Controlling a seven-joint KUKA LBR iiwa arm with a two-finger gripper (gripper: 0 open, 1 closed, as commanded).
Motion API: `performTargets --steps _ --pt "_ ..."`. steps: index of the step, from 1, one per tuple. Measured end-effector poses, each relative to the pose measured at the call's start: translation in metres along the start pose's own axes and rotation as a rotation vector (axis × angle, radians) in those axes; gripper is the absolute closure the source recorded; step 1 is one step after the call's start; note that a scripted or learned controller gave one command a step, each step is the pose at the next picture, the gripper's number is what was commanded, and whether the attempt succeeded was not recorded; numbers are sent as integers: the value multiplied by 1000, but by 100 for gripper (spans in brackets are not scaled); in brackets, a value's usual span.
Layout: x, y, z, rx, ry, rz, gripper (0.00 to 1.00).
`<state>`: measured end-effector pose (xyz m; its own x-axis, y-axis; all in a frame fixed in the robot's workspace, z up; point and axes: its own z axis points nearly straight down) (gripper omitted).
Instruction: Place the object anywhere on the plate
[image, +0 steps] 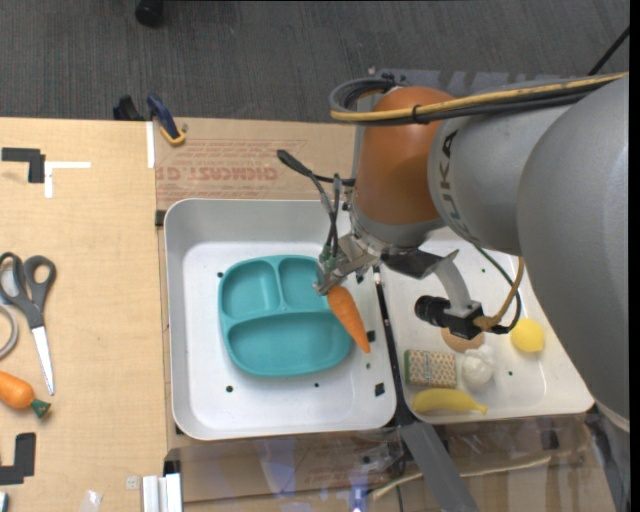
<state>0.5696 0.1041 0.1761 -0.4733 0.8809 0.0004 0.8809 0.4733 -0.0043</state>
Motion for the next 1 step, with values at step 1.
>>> performTargets --steps 1 --pt "0 0 0 0 0 1 0"
